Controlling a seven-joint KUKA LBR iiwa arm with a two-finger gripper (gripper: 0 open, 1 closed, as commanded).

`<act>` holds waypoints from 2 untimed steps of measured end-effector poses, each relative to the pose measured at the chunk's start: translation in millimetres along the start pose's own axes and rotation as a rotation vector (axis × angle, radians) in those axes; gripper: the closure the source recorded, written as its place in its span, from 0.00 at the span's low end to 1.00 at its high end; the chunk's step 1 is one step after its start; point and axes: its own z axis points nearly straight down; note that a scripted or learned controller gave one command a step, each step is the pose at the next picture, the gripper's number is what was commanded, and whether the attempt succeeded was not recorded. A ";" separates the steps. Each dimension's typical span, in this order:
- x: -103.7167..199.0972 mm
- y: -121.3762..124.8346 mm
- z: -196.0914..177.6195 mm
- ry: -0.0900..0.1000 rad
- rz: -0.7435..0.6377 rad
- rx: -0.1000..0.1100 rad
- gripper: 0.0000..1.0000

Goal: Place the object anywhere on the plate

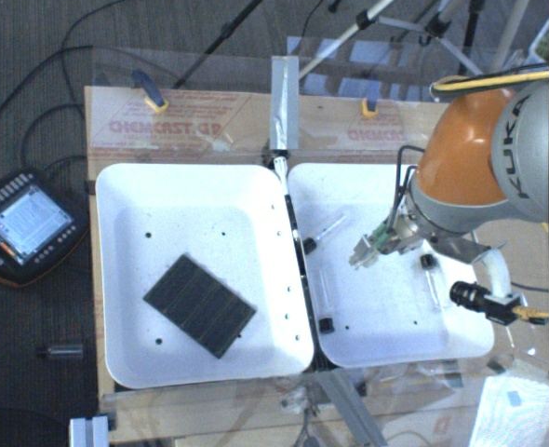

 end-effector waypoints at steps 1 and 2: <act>7.4 93.0 -7.6 0.000 0.105 0.000 1.00; 77.5 143.2 -65.8 -0.001 -0.228 -0.003 1.00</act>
